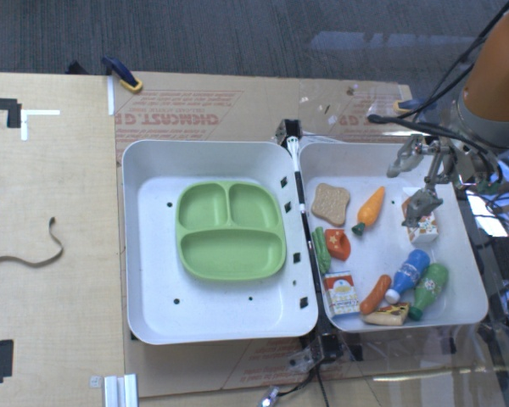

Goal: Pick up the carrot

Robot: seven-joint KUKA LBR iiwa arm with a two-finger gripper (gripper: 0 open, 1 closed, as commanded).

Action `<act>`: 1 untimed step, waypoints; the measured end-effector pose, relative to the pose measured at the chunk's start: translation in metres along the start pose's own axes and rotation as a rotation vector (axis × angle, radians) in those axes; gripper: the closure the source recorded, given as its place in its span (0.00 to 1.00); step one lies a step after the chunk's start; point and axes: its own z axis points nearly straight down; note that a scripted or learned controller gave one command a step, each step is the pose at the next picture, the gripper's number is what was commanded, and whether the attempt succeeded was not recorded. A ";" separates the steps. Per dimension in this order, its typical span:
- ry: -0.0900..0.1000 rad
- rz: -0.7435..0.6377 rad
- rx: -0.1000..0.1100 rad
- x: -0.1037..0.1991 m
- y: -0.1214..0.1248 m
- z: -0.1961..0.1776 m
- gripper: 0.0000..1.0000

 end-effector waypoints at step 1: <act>-0.002 0.242 0.001 -0.069 -0.032 0.096 0.00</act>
